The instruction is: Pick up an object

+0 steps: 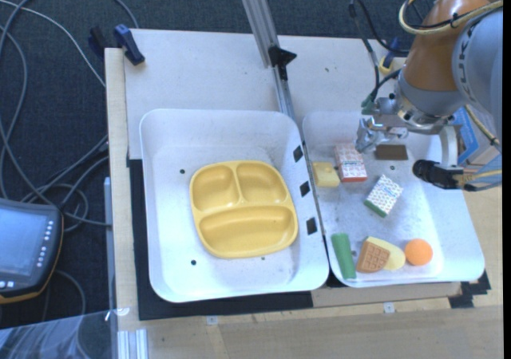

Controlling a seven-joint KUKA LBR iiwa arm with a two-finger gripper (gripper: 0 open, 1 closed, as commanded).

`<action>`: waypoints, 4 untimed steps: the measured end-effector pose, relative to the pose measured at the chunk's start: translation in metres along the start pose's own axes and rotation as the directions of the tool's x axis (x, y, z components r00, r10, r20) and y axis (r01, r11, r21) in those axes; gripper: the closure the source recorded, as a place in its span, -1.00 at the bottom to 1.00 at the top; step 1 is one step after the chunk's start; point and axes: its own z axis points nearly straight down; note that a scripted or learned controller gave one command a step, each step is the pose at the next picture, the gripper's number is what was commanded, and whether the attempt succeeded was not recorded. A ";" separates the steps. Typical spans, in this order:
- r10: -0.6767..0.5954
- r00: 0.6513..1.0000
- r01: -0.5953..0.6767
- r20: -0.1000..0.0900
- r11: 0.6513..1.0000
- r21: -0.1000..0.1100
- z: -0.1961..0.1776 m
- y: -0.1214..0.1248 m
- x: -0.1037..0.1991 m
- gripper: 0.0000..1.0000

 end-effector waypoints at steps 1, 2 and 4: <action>0.001 1.000 -0.001 0.000 1.000 -0.002 -0.063 -0.005 -0.001 1.00; 0.000 1.000 0.000 0.000 1.000 -0.001 -0.106 -0.003 -0.001 1.00; -0.005 1.000 0.005 -0.004 1.000 0.009 -0.099 -0.030 0.106 1.00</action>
